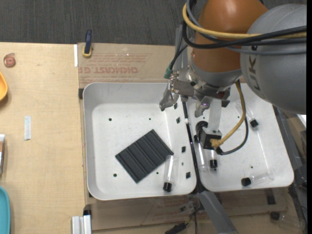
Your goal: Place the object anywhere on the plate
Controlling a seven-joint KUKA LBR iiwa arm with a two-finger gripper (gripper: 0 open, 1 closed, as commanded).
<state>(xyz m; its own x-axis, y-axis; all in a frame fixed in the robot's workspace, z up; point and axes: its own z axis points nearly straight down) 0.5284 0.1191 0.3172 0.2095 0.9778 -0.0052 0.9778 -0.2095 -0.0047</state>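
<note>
A dark ribbed rectangular plate (144, 155) lies tilted on the floor of the left bin (97, 130). Just off the plate's right corner lies a clear tube with a black cap (168, 175), resting on the bin floor rather than on the plate. My gripper (182, 106) hangs over the wall between the two bins, above and to the right of the plate. Its fingers (165, 101) are spread apart, open, with nothing between them.
The right bin (273, 145) holds several more clear tubes with black caps, one (213, 163) near the divider, another (246, 181) at the front. A yellow cable (234, 130) loops below the wrist. A blue clamp (87, 42) sits on the cardboard behind the bins.
</note>
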